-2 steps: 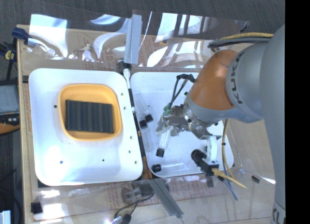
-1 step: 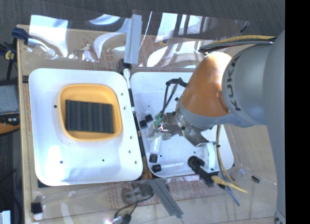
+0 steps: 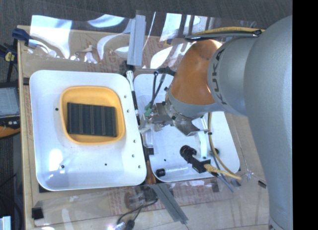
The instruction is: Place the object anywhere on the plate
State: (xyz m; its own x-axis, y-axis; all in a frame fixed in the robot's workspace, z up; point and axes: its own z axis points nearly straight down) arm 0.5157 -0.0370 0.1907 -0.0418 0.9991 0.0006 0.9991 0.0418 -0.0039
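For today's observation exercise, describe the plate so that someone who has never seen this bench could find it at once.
Start at the two white bins; take the left bin, away from the arm. The plate lies in its upper half, a yellow rounded square. A dark ribbed rectangular panel in its middle sets it apart from the plain white bin around it.

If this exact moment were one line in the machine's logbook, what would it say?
arm: low over right bin | yellow plate: in left bin, dark ridged block on it | grasp: cannot tell
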